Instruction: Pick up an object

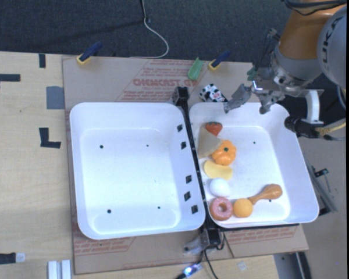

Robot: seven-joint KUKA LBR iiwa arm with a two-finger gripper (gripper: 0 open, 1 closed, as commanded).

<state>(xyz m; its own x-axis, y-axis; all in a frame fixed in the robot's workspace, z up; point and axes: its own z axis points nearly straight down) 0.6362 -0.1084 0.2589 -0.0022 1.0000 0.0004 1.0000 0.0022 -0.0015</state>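
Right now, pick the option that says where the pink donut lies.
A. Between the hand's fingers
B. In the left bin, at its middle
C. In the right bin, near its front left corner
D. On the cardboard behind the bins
C: the pink donut lies in the right bin, at its front left corner beside the orange ball.

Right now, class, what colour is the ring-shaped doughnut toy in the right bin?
The doughnut toy is pink, clearest in the camera view.

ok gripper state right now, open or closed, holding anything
Gripper: open, fingers spread apart, nothing between them; it hovers over the far edge of the right bin.
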